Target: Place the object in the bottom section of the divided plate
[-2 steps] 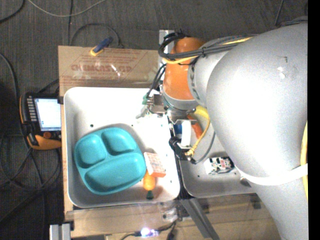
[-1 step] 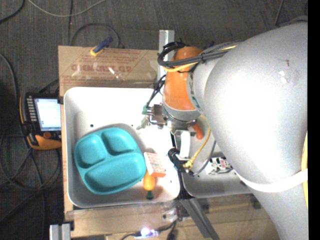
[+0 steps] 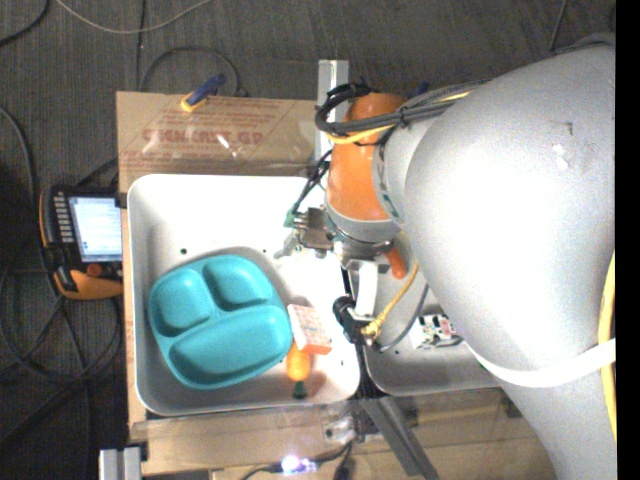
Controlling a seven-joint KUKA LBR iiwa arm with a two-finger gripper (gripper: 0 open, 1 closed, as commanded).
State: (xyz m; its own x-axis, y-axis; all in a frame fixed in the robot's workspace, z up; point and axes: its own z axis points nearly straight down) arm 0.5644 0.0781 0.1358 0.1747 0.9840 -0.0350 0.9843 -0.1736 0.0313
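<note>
Lying against the near wall of the left white bin, the toy carrot (orange, green-tipped) sits well below the jaws; whether they are wide or narrow I cannot tell. A small pink-printed card lies just above it. Both sit beside the teal divided plate, whose sections hold nothing.

Probably a robotics lab, grey carpet strewn with cables, teach pendant, white bins
</note>
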